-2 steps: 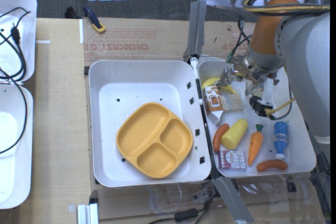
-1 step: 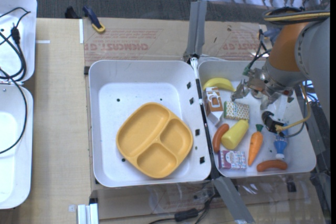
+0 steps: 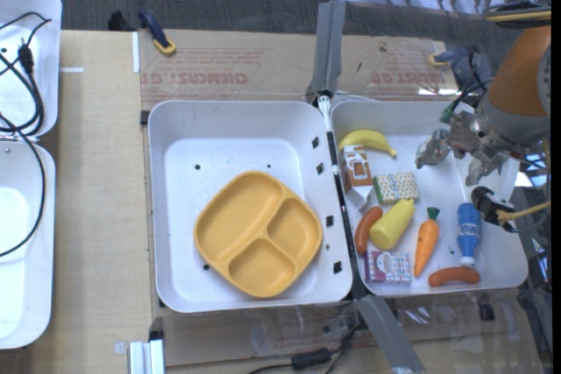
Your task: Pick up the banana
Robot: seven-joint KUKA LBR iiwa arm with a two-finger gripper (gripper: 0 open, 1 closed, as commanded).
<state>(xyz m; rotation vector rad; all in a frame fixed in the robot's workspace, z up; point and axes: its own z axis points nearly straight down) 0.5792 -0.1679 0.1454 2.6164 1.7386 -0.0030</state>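
The yellow banana [image 3: 368,140] lies at the back left of the right bin [image 3: 513,280], curved, close to the bin's rear wall. My gripper [image 3: 458,160] hangs over the back right part of that bin, about a hand's width to the right of the banana and apart from it. Its grey fingers [image 3: 430,151] are spread open with nothing between them. The grey arm with its orange band [image 3: 524,70] comes in from the right.
Near the banana are a brown carton [image 3: 355,169], a speckled box [image 3: 396,187], a yellow bottle [image 3: 392,223], a red sausage [image 3: 368,228], a carrot [image 3: 425,243] and a blue bottle [image 3: 469,232]. A yellow divided plate [image 3: 259,232] lies in the left bin [image 3: 175,136].
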